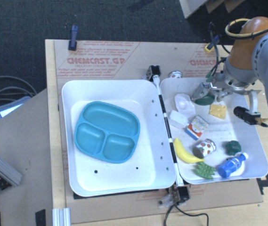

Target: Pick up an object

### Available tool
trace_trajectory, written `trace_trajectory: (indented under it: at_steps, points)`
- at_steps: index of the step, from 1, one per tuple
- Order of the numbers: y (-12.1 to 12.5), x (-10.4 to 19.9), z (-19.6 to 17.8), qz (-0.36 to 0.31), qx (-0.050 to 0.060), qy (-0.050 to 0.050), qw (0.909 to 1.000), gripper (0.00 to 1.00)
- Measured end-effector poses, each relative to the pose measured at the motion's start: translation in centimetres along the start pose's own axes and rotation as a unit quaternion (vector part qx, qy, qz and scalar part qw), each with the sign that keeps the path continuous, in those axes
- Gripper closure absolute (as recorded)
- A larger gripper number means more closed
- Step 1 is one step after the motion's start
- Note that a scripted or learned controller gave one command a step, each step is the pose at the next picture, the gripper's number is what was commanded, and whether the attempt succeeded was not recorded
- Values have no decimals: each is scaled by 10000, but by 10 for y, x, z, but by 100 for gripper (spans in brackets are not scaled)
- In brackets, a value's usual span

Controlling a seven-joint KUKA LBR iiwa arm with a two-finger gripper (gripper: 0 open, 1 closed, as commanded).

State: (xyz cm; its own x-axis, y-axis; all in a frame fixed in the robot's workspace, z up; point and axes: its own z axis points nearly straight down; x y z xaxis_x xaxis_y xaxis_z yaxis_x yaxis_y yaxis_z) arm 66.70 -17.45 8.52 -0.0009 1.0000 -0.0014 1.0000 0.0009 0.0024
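Yellow and spongy-looking, the small wedge point(217, 110) that resembles a piece of cheese lies in the right bin point(262, 149), just beside the claw point(212, 91) and a little below it in the camera view. I judge it to be light, probably foam or hollow plastic, so it should give a little under pressure and not break. Its flat sides look like the best place to take hold, because the slanted faces could slip out.

The claw hangs low over the far part of the right bin, with the grey wrist and the orange band above it. How far it is open cannot be told, because the arm covers that part. A dark green piece point(202, 99) sits right under it, touching or nearly so; I cannot say if it is held. A pale white object point(183, 101) lies just to the left of the claw, and the banana point(186, 154) and the blue bottle point(231, 165) are well apart from it, at the near side.
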Motion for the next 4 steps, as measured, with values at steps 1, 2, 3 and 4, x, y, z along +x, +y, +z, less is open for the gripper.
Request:
trace_trajectory:
  at_steps: [1, 2, 3, 4]
  points:
    - [-4, -2, -11, 0, 138, 9, 9999, 100]
    - [-40, -50, -95, 5, -4, -7, 10000, 100]
    - [-41, -50, -94, 4, 2, -1, 10000, 0]
    - [-42, -33, -1, 4, 21, 11, 10000, 0]
